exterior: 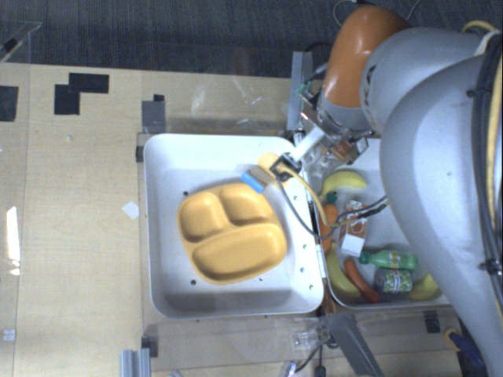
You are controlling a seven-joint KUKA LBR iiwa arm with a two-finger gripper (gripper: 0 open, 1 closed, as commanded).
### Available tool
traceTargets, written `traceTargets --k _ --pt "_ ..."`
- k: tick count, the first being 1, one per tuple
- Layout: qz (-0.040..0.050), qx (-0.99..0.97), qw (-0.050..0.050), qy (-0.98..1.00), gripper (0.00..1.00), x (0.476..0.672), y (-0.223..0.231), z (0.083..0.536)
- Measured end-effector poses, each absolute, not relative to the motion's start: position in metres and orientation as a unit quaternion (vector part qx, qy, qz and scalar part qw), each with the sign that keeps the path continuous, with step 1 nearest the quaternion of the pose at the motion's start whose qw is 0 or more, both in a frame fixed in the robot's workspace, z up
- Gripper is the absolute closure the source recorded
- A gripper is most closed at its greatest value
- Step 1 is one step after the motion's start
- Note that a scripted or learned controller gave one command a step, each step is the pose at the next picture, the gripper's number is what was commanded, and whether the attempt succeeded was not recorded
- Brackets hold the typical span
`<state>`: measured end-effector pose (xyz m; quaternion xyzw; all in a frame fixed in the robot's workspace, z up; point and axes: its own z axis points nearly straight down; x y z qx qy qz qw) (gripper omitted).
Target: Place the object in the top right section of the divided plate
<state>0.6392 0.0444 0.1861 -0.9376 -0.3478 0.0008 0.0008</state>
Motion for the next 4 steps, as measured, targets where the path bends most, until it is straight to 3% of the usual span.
traceTargets --k 1,2,3,4 --pt "-0.0002 -0.976 0.000 -0.216 1.00 0.640 -0.044 0.184" --pt "-0.0057 -0.989 0.000 -0.149 1.00 0.591 -0.082 0.131" --pt "-0.0004 -0.948 0.001 -0.317 1.00 0.587 -0.016 0.184" --pt "0.0003 -0.956 0.001 -0.293 1.00 0.500 -0.073 0.183"
